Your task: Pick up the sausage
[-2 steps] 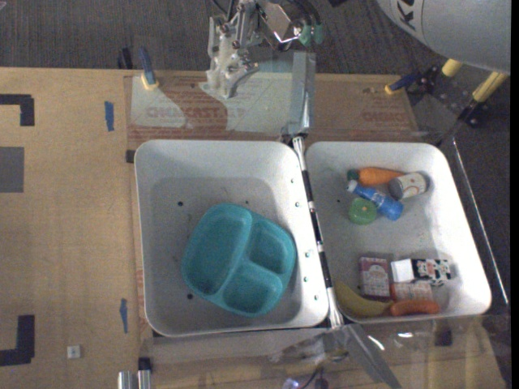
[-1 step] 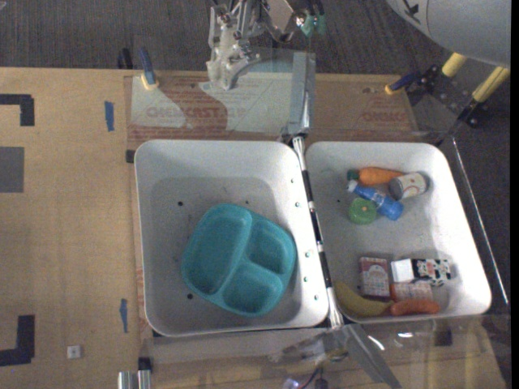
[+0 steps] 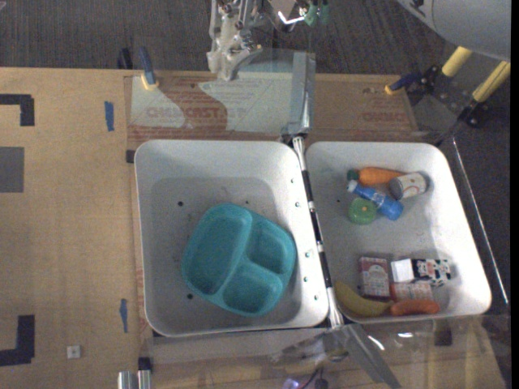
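Gripper (image 3: 231, 55) hung above the bench's far edge, beyond both bins; finger state could not be told. Left bin (image 3: 154, 217): teal divided plate (image 3: 239, 258). Right bin (image 3: 462, 217): carrot (image 3: 379, 175), blue bottle (image 3: 379, 201), green lid (image 3: 364, 211) at far edge; boxes (image 3: 403, 272), banana (image 3: 361, 301) near. Sausage (image 3: 415, 306) lay at the right bin's near edge, beside the banana, well apart from the gripper.

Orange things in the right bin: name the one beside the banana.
The sausage, at the near edge just right of the banana; the carrot lies at the far end.
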Controlling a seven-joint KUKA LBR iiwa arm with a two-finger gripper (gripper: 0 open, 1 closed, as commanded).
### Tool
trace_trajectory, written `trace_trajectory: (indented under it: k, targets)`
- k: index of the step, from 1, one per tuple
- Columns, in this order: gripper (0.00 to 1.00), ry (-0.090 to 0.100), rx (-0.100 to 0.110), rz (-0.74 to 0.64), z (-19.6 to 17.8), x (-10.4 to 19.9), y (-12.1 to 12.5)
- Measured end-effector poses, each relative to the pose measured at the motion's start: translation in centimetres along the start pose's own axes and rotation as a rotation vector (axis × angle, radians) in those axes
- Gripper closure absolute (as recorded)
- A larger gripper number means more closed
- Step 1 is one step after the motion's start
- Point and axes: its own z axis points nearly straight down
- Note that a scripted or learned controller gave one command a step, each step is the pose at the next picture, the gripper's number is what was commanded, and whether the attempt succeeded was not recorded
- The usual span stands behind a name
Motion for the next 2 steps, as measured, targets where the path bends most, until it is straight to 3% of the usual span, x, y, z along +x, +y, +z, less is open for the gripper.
trace_trajectory:
  k: [2]
  targets:
    - [1.00,-0.025,-0.004,0.004,-2.7,-0.3,-0.1]
